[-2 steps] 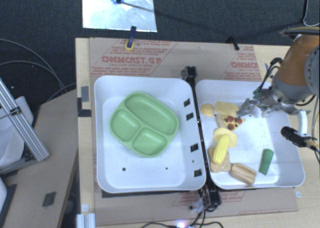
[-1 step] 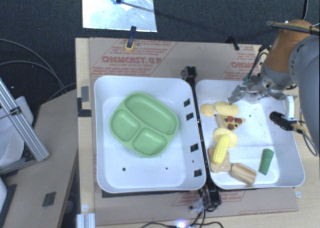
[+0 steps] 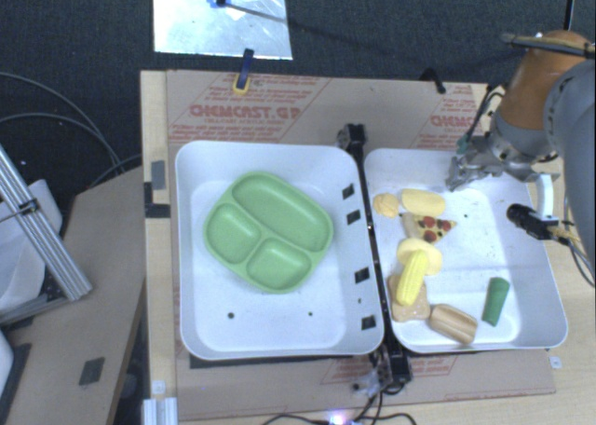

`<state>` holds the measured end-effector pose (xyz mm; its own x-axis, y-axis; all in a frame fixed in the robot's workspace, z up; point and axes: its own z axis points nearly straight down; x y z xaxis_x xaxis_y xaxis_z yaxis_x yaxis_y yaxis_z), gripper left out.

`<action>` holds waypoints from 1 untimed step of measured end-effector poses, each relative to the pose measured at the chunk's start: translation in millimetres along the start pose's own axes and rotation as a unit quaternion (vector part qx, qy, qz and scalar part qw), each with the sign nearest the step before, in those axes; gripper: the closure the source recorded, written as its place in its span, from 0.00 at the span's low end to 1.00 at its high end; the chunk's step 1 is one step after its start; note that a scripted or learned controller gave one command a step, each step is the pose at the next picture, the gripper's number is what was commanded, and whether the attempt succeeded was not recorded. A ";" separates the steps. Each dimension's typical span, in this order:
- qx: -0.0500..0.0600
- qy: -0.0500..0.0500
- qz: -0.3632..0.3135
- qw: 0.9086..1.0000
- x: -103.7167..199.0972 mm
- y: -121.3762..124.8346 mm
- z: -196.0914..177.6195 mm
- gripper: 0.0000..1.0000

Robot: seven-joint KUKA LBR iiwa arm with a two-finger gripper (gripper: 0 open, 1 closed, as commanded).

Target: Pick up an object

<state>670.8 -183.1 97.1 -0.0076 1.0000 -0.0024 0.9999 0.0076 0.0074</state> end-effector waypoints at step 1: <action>-0.002 -0.001 -0.002 1.000 0.0 1.3 -11.4 1.00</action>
<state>671.9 -183.1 108.5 -0.0113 0.9999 -0.0039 0.9999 0.0114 0.0109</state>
